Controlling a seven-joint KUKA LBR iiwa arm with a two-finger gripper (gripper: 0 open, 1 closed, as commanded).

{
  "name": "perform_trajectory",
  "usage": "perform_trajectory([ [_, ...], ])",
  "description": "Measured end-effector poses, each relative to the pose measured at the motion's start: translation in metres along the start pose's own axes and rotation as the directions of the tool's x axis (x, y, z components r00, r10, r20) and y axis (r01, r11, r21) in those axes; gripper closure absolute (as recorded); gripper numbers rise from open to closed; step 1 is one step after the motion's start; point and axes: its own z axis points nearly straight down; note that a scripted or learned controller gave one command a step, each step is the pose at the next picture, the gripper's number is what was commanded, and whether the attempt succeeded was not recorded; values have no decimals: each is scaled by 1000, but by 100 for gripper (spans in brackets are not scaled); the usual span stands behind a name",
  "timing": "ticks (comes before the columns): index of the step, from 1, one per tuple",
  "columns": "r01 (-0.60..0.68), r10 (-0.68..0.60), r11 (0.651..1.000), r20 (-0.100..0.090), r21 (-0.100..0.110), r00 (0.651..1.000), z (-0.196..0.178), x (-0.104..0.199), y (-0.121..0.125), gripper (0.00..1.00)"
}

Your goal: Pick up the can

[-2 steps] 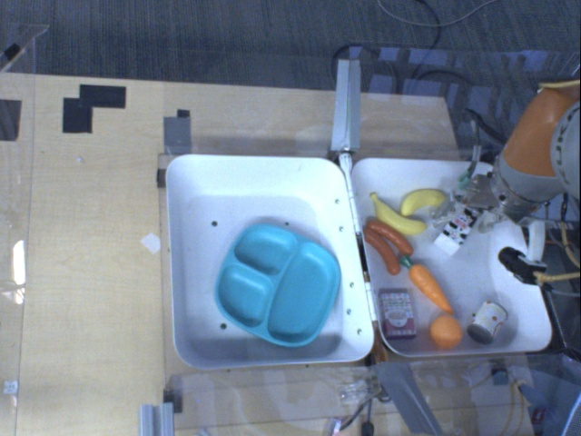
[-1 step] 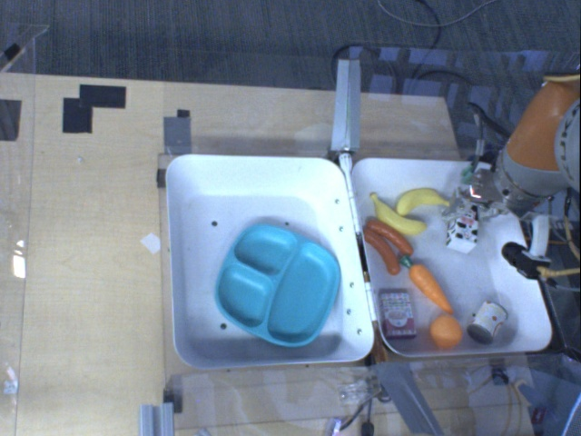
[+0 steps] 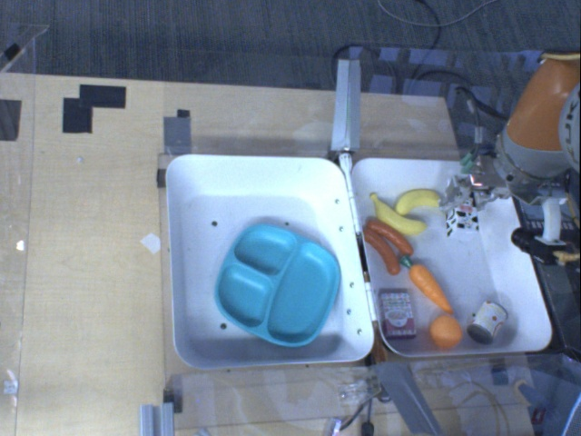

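Observation:
The can [image 3: 397,313], with a red and grey label, lies on its side near the front left corner of the right bin [image 3: 508,271]. My gripper [image 3: 461,214] hangs over the back part of that bin, just right of the bananas. It is well behind the can and to its right, and apart from it. Nothing shows in the gripper.
The right bin also holds two yellow bananas [image 3: 406,209], sausages [image 3: 386,243], a carrot [image 3: 428,284], an orange [image 3: 445,331] and a small white cup [image 3: 488,321] on its side. A blue divided plate [image 3: 280,282] lies in the left bin [image 3: 195,243].

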Motion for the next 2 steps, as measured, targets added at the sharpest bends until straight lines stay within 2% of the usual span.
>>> perform_trajectory([
  [1,-362,362,932,0,4,932,6,-1,-18,100],
  [2,-443,443,897,0,0,897,-59,53,41,100],
])
